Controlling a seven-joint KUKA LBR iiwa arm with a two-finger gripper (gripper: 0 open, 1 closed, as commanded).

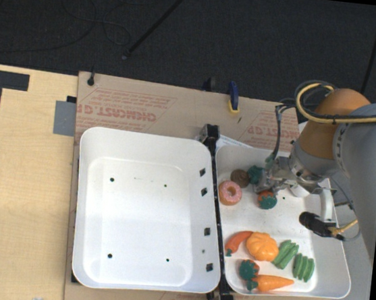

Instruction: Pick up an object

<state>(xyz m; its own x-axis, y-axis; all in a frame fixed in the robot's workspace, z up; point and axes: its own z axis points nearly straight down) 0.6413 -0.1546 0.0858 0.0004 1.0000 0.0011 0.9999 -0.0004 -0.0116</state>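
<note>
Just at the tip of the gripper (273, 187) lies a small red and teal toy (267, 200), in the far half of the right bin (334, 286). It sits on the side of the tip nearer the camera, so close that contact cannot be ruled in or out. Whether the gripper is spread or closed is not clear from this slant, and nothing can be seen pinched in it. The arm (349, 142) comes down over the bin's far right corner.

On the left of the gripper, close by, is a teal-green piece (256, 173), and next to that a brown piece (240, 176). A pink doughnut (229, 193) lies in front of the brown piece, near the bin's left wall.

The near half of the same bin holds a separate cluster, well apart from the gripper:
- an orange pumpkin (262, 246) with a red-orange chilli (237, 240) touching its left side
- two green pods (295, 260) on its right
- a carrot (272, 283) and a red toy with a green top (249, 269) near the front rim

The left bin (140, 208) stands side by side with the right one. Both rest on a cardboard sheet (145, 110) laid on the wooden bench (14, 179).
</note>
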